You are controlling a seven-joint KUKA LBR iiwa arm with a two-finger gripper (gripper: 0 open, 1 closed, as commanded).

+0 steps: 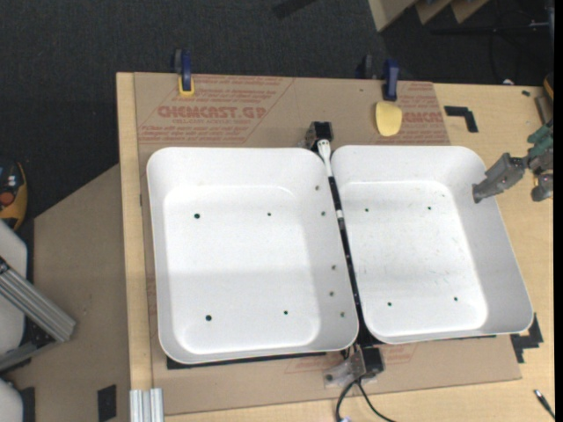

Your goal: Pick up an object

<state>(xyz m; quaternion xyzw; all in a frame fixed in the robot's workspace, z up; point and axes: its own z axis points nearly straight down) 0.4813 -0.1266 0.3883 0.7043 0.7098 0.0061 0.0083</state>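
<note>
My gripper (498, 179) at the right bin's (493, 236) far-right rim, fingers' state I cannot tell (too small), left bin (167, 236) alongside.

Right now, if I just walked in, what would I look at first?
Two big white bins sit side by side on a brown board: the left bin and the right bin, each showing a few small dark dots on its floor. A little yellow thing lies on the board just behind the right bin. At the far right edge, the robot's grey gripper hangs over that bin's rim.
</note>
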